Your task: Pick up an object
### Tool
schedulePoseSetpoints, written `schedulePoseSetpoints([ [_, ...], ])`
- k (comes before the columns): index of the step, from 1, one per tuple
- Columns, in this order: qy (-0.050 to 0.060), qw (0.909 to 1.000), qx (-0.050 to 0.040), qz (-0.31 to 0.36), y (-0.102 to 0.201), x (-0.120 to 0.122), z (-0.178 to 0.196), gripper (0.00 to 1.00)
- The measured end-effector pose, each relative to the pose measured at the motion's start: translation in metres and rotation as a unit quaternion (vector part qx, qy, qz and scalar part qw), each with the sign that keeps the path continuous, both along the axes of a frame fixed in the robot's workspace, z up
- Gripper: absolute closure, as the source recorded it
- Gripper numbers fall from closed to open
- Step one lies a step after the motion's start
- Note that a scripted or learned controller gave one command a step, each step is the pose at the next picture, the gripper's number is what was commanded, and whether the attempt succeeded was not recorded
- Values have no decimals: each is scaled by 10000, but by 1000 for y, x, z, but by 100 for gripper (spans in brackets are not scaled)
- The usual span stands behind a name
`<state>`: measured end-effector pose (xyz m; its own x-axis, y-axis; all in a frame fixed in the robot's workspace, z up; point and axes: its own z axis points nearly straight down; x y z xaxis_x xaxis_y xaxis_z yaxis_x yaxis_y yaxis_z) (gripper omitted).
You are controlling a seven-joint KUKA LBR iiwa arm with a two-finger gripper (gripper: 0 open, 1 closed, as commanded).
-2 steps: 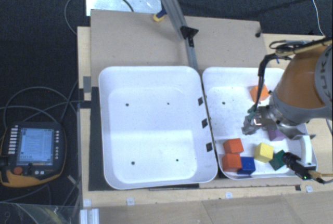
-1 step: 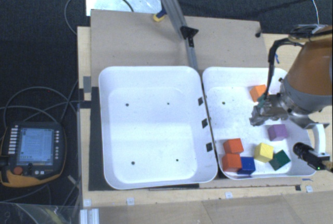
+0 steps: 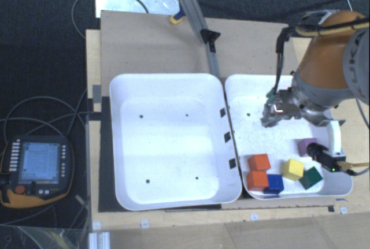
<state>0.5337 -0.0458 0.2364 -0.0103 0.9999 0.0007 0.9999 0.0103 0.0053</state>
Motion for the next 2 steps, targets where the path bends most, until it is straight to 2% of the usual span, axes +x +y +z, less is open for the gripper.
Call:
schedulePoseSetpoints([
  [1, 11, 10000, -3, -7, 38, 22, -6, 100],
  [2, 4, 10000, 0, 1, 97, 45, -4, 100],
])
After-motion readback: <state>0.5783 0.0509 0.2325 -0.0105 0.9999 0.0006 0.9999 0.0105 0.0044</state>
